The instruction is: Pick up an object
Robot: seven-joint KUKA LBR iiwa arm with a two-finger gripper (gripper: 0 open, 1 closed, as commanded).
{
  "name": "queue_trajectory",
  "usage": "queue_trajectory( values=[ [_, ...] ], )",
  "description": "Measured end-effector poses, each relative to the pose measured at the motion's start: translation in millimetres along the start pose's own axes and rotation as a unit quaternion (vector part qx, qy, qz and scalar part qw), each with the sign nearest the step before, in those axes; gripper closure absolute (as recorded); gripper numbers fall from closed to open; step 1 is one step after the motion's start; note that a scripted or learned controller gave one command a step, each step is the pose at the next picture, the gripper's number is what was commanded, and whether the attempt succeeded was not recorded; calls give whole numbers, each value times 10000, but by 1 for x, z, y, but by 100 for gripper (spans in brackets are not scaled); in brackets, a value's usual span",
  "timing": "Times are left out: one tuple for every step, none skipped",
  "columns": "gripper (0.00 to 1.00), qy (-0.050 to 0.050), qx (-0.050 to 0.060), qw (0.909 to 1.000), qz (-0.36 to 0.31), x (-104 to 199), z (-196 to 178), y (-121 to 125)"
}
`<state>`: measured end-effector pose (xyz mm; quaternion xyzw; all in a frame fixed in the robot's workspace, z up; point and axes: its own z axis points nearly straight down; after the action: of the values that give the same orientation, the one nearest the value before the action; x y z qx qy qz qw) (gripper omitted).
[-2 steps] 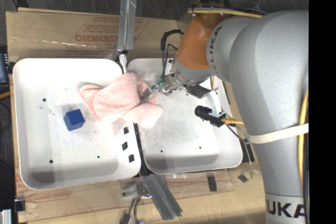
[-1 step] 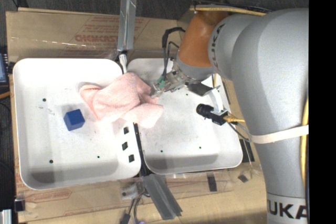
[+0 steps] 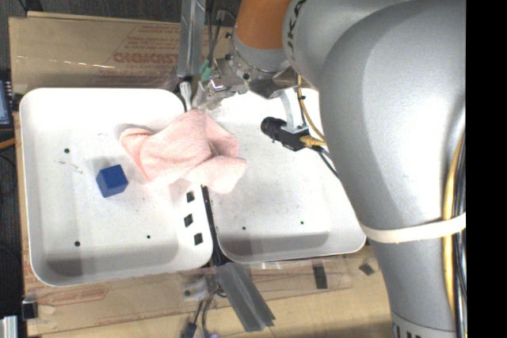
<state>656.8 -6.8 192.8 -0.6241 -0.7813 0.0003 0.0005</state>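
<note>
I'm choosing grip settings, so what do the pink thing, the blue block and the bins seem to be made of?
Pink cloth: soft woven or fleecy fabric, matte, judging by its folds and drape across the divider. Blue block: probably foam or plastic, with flat faces and a dull finish. Left bin: likely moulded plastic, smooth, white, slightly glossy, rounded corners.

There are two white bins: one left bin [image 3: 47,170] at about nine o'clock and one right bin [image 3: 317,225] at about five o'clock. One pink cloth [image 3: 186,150] lies near the centre, draped across the wall between the two bins. One blue cube [image 3: 112,180] sits in the left bin, at about eight o'clock of the cloth. One grey arm [image 3: 380,91] fills the three o'clock side.
</note>
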Motion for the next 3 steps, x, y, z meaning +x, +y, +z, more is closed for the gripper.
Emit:
queue_trajectory(
  values=[
    [100, 1, 13, 9999, 124, -43, 1, -41],
    [100, -7, -4, 9992, -401, -59, -53, -74],
    [100, -6, -3, 9991, 418, -48, -136, -26]
  ],
)
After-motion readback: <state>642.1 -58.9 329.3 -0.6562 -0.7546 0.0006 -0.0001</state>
